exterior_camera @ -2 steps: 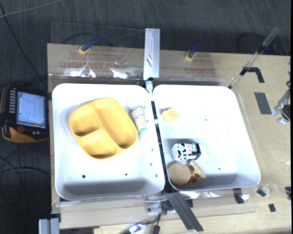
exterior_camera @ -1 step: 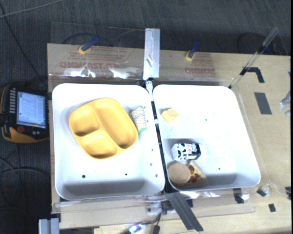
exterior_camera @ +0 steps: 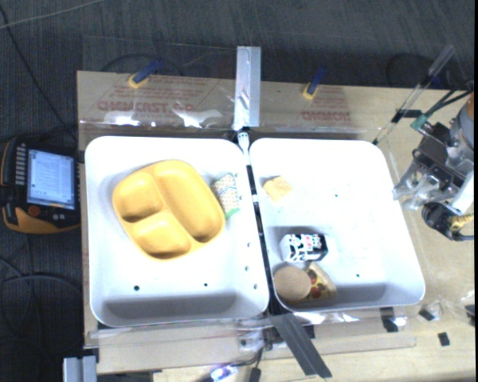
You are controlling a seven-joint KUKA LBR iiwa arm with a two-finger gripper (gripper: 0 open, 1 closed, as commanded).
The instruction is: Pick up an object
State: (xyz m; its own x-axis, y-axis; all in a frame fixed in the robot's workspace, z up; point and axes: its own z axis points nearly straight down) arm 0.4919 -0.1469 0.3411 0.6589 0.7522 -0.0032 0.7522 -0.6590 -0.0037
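Observation:
The left bin [exterior_camera: 103,293] holds a yellow divided tray [exterior_camera: 167,208] and a small white and green packet [exterior_camera: 226,191] by its right wall. In the right bin [exterior_camera: 382,213] lie a pale yellow piece [exterior_camera: 277,189] near the back left, a black and white object [exterior_camera: 304,247], and a brown round object [exterior_camera: 291,283] with a gold and red wrapper [exterior_camera: 323,285] beside it at the front left. My gripper [exterior_camera: 436,183] hangs at the far right, outside the right bin's right wall, with nothing seen in it.
A handheld pendant with a lit screen [exterior_camera: 44,183] lies left of the bench. Clear plastic sheeting and a metal post [exterior_camera: 248,86] stand behind the bins. Cables and brackets crowd the bench's right side [exterior_camera: 450,221].

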